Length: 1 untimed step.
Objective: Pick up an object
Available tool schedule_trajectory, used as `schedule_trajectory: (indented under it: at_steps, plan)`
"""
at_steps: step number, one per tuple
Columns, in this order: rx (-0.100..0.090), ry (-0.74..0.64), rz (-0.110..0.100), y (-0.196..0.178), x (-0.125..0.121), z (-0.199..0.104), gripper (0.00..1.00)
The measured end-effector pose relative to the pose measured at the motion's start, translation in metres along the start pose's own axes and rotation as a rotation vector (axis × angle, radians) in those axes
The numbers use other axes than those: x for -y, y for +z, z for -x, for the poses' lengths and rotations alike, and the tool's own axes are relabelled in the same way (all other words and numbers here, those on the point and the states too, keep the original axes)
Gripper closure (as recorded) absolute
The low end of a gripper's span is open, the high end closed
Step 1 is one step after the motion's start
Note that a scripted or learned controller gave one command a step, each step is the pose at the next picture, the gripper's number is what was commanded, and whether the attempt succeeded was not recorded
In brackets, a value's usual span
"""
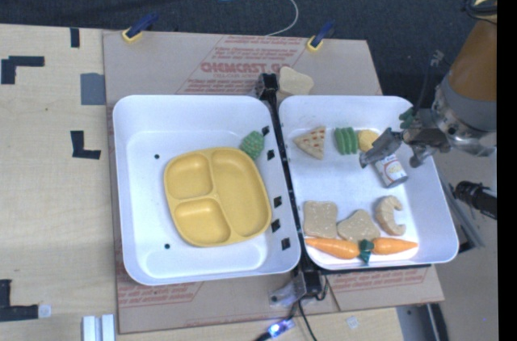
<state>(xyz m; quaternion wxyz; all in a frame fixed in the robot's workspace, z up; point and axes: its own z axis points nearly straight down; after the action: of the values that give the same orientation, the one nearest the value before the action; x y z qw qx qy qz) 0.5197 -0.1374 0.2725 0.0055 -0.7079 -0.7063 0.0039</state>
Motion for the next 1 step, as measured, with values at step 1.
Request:
schedule_trajectory:
  at_steps: [1]
  plan:
    - [0.002, -0.003, 0.012, -0.0058, -0.002, -0.0002, 0.0]
